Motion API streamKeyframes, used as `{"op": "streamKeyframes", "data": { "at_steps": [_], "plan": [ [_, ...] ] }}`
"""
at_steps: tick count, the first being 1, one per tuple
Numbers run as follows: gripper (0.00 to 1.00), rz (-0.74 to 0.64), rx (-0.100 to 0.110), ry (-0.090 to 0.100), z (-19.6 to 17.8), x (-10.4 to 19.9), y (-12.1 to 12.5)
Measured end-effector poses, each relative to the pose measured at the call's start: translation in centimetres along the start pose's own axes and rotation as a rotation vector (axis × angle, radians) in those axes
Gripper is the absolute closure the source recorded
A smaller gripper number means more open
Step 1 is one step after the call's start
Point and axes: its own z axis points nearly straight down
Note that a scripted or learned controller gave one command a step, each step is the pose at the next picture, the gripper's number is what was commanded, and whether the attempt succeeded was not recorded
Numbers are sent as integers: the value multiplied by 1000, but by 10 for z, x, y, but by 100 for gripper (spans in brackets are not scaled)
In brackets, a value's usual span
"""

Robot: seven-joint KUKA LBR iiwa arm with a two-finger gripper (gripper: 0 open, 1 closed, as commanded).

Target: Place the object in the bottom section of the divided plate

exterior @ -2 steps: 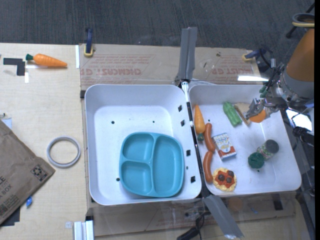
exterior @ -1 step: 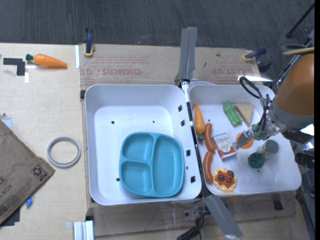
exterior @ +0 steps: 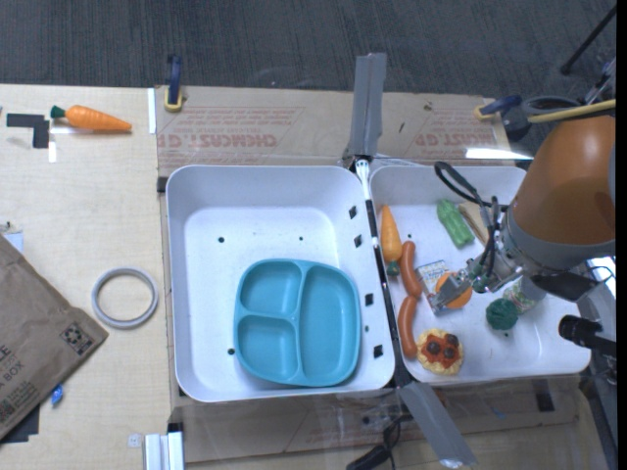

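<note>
A blue divided plate (exterior: 299, 321) lies in the left bin (exterior: 201, 253), with two small sections on its left and one large section on its right, all bare. My gripper (exterior: 458, 290) is low in the right bin (exterior: 549, 358), right over a small orange toy piece (exterior: 448, 286). The gripper body hides how it meets that piece. Close by lie an orange carrot (exterior: 390, 231), two red sausages (exterior: 409, 267) (exterior: 407, 326), a pizza slice (exterior: 441, 351), a green pickle (exterior: 454, 223) and a dark green round toy (exterior: 503, 313).
A grey divider (exterior: 369, 116) rises between the bins at the back. On the bench to the left lie another carrot (exterior: 93, 118), a tape ring (exterior: 124, 296) and a cardboard box (exterior: 34, 346). The arm's orange band (exterior: 573, 184) hangs over the right bin.
</note>
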Motion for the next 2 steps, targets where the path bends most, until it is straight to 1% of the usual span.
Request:
{"op": "streamKeyframes", "data": {
  "at_steps": [1,2],
  "plan": [
    [100,-358,-2,-3,-6,33,81],
    [100,-381,0,-1,0,110,61]
  ]
}}
